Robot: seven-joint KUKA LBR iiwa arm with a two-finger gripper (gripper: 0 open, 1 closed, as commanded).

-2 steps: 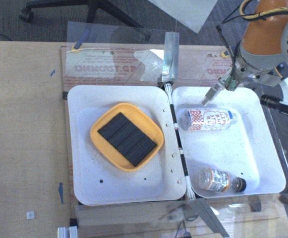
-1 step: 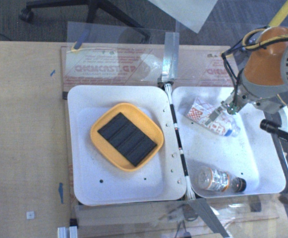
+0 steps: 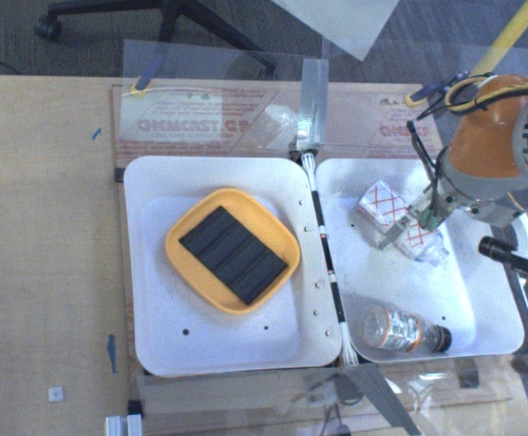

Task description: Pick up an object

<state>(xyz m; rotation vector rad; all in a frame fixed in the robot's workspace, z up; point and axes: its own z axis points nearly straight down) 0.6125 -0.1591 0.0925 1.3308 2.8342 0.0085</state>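
Over the right bin (image 3: 491, 330), the tool (image 3: 415, 227) hangs low beside a red-and-white checked packet (image 3: 383, 203), touching or nearly so; finger state cannot be told. Near that bin's front wall lies a small bottle (image 3: 398, 330) on its side. Left bin (image 3: 145, 271): an orange tray (image 3: 184, 271) carrying a dark ribbed slab (image 3: 233, 254).

Matt wooden bench (image 3: 45, 243); smooth white plastic bins (image 3: 154, 334).

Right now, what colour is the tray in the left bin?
Yellow-orange tray holding a dark ribbed slab, seen in the camera view.
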